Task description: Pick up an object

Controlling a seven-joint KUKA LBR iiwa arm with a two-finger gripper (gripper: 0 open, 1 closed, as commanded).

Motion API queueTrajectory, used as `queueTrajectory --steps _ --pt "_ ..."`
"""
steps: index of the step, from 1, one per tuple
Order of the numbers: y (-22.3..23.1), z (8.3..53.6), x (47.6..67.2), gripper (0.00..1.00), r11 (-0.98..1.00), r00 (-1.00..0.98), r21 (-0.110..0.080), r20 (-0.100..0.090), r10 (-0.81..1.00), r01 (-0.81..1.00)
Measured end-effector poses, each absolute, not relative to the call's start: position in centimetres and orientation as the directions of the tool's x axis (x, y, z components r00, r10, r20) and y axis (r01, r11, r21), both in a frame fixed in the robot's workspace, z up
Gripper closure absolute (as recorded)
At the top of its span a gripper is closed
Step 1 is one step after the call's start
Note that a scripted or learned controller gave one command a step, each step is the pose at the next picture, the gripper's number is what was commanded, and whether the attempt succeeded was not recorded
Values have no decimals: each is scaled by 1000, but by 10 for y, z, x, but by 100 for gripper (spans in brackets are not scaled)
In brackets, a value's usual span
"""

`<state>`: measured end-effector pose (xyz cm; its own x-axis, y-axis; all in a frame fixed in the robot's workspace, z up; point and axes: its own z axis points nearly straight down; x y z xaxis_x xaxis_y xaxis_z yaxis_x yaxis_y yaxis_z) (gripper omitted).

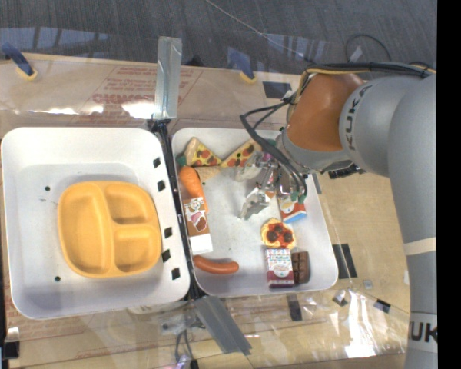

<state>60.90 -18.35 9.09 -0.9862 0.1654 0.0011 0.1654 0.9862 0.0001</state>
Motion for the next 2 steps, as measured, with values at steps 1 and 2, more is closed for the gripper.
queueTrajectory --steps 1,2 --pt "-208 94 549 0 960 -960 1 -5 282 282" --pt "-209 94 489 0 956 -956 1 -5 295 295"
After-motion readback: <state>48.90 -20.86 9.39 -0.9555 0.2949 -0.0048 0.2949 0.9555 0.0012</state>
